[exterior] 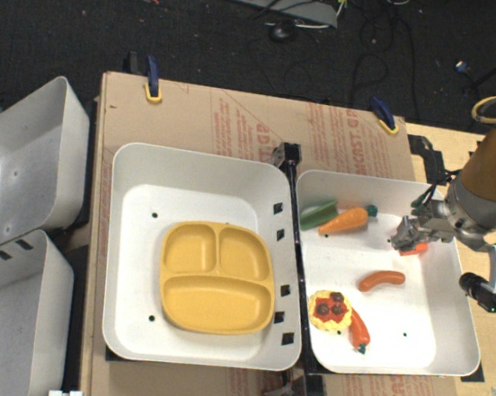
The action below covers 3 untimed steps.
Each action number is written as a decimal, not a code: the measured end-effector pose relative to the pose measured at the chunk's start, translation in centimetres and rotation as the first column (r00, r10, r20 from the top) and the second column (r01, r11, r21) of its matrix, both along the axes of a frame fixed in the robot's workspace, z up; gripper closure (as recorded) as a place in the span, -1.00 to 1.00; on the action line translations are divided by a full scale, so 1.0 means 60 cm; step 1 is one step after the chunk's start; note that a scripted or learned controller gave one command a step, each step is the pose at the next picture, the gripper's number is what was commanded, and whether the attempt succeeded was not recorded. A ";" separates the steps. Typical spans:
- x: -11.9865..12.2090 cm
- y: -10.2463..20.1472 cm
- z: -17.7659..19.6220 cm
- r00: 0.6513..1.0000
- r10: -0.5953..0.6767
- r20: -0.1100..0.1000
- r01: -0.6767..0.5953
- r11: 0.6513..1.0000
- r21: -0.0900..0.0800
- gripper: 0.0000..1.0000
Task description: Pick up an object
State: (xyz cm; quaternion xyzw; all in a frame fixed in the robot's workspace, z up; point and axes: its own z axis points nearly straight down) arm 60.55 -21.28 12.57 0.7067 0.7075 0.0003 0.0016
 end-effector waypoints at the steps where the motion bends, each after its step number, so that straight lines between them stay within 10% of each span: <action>1: -0.014 0.001 0.094 1.000 -0.002 0.004 0.002 1.000 -0.001 1.00; 3: -0.008 -0.005 0.201 1.000 0.001 0.002 -0.001 1.000 -0.001 1.00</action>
